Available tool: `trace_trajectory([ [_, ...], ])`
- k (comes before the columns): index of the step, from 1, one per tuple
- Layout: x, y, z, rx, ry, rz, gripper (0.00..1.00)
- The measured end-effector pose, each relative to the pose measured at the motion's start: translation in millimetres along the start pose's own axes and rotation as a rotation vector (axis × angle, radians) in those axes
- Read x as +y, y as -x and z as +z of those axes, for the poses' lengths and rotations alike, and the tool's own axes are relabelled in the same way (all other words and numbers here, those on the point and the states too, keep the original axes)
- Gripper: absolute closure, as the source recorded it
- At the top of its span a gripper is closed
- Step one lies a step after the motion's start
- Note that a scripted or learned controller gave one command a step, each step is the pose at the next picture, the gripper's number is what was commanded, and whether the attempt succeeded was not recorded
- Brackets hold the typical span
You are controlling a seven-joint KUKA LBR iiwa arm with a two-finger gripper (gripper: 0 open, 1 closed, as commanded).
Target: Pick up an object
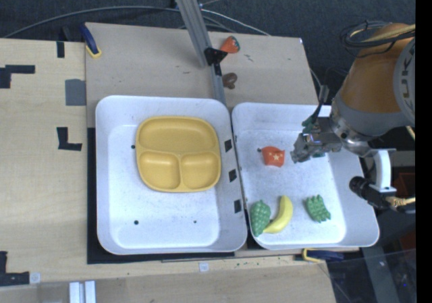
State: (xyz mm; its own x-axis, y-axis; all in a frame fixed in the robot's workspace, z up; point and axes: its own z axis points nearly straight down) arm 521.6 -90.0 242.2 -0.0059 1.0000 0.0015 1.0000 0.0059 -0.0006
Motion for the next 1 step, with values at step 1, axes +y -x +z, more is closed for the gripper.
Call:
trace_trajectory([
  [1, 30.3, -37.9, 5.9, 0.0, 0.0, 0.0, 1.0],
])
